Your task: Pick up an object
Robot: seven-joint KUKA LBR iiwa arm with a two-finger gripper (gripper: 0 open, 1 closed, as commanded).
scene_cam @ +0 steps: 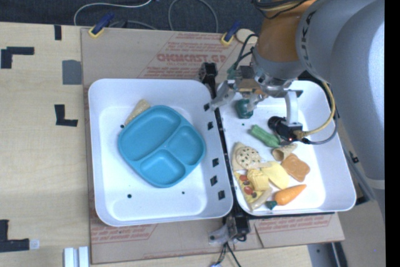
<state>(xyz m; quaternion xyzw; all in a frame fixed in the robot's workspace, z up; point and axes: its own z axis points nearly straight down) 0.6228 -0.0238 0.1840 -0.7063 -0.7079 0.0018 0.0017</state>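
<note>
Camera view: one slanted look down on both bins.
Arm: the grey arm with its orange band point(284, 15) reaches in over the right white bin point(334, 187).
Gripper point(247, 100): down at that bin's far-left corner; whether it's apart or together, I cannot tell.
Teal piece point(242, 109): a small teal object right at the tool's tip.
Green piece point(265, 134): a green pod-shaped toy, just nearer than the tool.
Food pile: spotted cookie point(247, 156), yellow cheese wedge point(278, 175), orange plastic carrot point(289, 194), nearer still.
Left white bin point(100, 109): beside the tool, a blue divided plastic plate point(162, 145).
</note>
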